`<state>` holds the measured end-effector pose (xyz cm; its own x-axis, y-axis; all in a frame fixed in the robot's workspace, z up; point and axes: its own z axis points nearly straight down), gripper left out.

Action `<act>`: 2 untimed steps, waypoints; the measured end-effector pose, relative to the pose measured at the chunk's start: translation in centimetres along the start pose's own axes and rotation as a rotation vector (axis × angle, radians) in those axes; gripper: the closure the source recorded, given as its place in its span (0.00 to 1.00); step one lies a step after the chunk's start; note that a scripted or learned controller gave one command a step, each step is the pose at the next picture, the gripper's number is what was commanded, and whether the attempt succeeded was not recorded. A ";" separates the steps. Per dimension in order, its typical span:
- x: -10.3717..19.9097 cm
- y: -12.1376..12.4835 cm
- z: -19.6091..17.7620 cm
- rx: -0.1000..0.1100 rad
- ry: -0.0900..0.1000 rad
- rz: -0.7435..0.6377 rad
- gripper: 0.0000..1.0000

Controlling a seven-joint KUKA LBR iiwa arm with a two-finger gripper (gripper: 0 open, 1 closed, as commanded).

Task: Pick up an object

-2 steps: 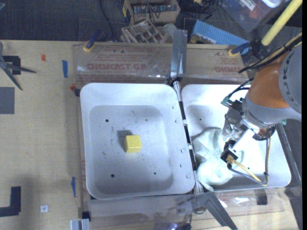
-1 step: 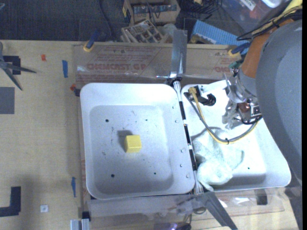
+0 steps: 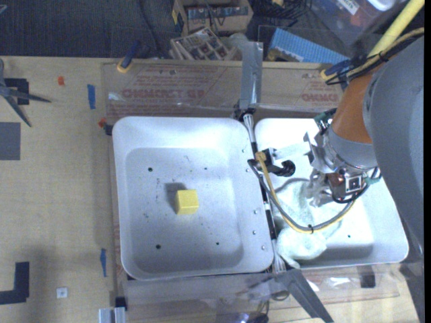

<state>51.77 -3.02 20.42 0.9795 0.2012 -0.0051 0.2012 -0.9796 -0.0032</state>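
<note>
Yellow block (image 3: 187, 201) lies alone near the middle of the left bin (image 3: 135, 140), untouched. End effector (image 3: 322, 195) hangs low over the right bin (image 3: 384, 247), well apart from it; its grip state cannot be told. Step judged: approach not begun. Next move requires travel left, then descent over the block.

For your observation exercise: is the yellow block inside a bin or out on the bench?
Inside. The yellow block rests on the floor of the left bin, apart from its walls.
</note>
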 end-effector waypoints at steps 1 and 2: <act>0.0 0.0 -0.9 0.001 -0.002 -0.003 1.00; 0.1 0.0 -1.9 0.001 -0.003 -0.004 1.00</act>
<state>51.88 -3.03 22.30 0.9787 0.2052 -0.0077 0.2051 -0.9787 -0.0040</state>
